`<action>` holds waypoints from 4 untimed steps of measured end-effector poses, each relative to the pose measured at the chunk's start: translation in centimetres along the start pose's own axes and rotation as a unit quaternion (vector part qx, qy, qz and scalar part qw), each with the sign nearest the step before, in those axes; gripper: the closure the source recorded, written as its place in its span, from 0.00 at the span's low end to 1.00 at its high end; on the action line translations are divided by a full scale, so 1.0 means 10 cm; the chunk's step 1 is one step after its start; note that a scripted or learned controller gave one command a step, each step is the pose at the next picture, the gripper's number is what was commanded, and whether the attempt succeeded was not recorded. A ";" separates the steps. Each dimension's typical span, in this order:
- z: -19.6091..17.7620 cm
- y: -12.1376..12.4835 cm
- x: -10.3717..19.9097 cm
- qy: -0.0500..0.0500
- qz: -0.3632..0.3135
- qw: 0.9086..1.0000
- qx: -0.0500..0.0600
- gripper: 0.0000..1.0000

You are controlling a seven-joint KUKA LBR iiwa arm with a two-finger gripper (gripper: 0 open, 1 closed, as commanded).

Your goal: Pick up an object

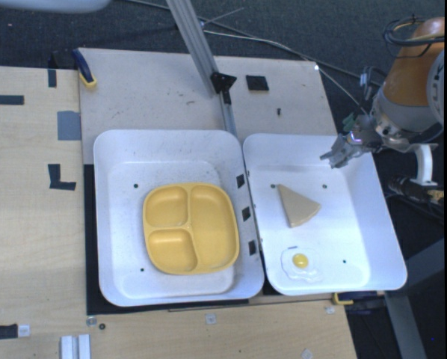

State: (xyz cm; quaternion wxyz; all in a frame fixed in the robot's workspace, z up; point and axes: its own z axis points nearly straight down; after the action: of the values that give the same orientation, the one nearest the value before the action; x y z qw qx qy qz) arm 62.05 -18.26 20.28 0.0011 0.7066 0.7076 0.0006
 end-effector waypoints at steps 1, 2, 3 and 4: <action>-0.56 -0.06 0.08 0.000 0.000 1.000 -0.001 1.00; -0.40 -0.22 0.56 0.001 -0.001 1.000 0.003 1.00; -0.43 -0.49 1.04 0.001 -0.001 1.000 0.003 1.00; -0.43 -0.59 1.55 0.001 -0.002 1.000 0.003 1.00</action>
State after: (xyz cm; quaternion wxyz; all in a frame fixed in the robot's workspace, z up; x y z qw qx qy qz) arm 56.09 -2.77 24.59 -0.0014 0.7050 0.7092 -0.0006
